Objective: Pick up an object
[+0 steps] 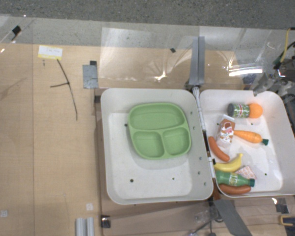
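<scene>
The gripper [281, 80] sits at the far right corner of the right bin [274, 178], a grey cluster with cables trailing behind it, and whether it is open or closed cannot be told at this angle; nothing is seen in its grasp. Nearest to it, a small can [239, 110] with a green label lies on its side, its long axis running left to right, touching an orange fruit [255, 110] at its right end. Below them a toy carrot [247, 136] lies almost level, its green top pointing right and its tip pointing left toward a small red-and-white carton [227, 132]. A red sausage [218, 149] slants from upper left to lower right, a yellow banana [228, 163] curves beneath it, and a green bottle [234, 179] lies level along the bin's near wall. The left bin [118, 176] holds a green divided plate [159, 131]. Both bins rest on a pale wooden bench [39, 146], with a clear plastic sheet [137, 53] behind them and grey floor beyond.
</scene>
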Robot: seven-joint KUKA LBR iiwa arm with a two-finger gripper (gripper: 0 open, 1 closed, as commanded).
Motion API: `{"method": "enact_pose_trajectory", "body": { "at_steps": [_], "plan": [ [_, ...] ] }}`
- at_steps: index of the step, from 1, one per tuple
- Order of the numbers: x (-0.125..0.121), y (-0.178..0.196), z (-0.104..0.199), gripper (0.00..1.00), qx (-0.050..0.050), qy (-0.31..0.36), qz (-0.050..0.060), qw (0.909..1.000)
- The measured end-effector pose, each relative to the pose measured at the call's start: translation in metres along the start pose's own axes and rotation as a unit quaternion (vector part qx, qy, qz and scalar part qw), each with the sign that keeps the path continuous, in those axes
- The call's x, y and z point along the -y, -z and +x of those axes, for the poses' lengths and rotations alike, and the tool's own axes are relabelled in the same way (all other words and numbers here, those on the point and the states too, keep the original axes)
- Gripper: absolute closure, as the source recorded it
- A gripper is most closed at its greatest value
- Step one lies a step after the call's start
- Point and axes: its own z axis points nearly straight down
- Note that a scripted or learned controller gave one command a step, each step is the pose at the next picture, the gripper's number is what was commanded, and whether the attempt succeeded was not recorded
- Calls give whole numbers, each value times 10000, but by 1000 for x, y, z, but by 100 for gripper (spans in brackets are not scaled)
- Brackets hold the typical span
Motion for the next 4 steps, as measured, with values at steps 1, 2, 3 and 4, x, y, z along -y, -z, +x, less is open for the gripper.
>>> {"method": "enact_pose_trajectory", "body": {
  "at_steps": [1, 2, 3, 4],
  "plan": [
    [54, -134, -13, 0, -2, 147, 15, 9999],
    [46, -151, -25, 0, 10, 293, -74, 9995],
    [51, -159, 1, 0, -7, -1235, 3, 9923],
    [60, -161, 53, 0, -5, -1527, 13, 9883]
  ]
}}
